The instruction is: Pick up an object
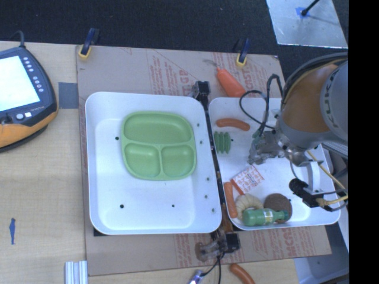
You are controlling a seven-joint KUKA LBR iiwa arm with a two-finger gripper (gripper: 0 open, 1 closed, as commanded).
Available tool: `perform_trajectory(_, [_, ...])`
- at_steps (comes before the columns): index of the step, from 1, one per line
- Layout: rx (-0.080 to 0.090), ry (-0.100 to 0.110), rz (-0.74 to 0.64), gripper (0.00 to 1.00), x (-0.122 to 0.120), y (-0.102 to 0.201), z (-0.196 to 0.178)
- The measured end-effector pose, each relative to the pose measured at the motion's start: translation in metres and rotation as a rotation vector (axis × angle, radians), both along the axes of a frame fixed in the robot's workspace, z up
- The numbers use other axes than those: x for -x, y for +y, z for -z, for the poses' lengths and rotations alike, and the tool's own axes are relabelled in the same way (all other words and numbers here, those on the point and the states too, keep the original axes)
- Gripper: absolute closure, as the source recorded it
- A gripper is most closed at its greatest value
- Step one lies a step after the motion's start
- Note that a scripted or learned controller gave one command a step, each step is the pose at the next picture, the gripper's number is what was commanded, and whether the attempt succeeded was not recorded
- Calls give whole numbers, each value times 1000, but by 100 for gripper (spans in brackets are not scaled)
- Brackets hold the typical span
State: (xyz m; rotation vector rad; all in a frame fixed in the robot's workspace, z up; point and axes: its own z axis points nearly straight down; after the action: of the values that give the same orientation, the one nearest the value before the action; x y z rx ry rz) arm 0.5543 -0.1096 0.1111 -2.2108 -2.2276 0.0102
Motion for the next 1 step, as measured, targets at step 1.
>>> perform_trajectory(1, [-2,-5,3,100,-24,41,-121])
